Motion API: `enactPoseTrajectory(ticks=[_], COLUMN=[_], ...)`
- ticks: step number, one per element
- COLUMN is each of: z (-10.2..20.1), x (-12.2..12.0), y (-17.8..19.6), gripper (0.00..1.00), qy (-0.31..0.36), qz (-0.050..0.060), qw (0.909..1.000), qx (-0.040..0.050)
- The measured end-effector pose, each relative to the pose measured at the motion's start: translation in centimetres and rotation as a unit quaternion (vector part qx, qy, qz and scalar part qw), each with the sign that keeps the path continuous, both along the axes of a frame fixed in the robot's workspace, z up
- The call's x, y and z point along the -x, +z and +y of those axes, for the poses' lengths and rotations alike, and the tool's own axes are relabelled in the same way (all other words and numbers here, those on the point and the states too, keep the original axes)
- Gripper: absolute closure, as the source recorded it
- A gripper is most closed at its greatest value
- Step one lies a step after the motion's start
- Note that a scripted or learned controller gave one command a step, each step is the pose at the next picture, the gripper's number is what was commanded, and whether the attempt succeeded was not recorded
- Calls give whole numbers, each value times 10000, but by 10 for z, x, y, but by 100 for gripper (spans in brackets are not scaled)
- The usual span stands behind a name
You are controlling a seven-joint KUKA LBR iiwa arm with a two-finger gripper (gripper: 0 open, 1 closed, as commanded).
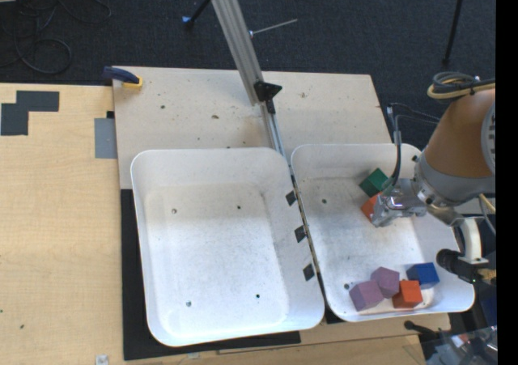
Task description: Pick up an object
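My gripper [387,211] hangs low in the right bin [340,274], directly over a red-orange block [369,208] and partly covering it. A green block [374,182] lies just above and to the left of the gripper, touching or nearly touching the red-orange one. Near the bin's front corner sit two purple blocks [366,294] [386,280], an orange block [408,294] and a blue block [423,274], packed close together. The arm's orange band [457,141] rises at the right.
The left bin [162,185] lies beside the right one, split from it by a ridge with black clips [298,232]. A slanted metal post [239,40] stands behind the bins. A small blue and yellow item [123,76] rests at the board's far left corner.
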State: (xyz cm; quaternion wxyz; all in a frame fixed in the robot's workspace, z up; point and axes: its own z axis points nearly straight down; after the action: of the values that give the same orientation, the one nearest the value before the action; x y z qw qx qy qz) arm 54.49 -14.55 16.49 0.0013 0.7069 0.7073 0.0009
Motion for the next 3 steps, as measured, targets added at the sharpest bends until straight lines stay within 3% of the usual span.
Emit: enactPoseTrajectory(ticks=[1, 2, 3], z=[4, 3, 56], x=[-6, -6, 0], y=[60, 88, 77], gripper=[100, 100, 100], qy=[3, 2, 14], qz=[-6, 10, 37], qw=[10000, 10000, 10000], qx=[1, -2, -17])
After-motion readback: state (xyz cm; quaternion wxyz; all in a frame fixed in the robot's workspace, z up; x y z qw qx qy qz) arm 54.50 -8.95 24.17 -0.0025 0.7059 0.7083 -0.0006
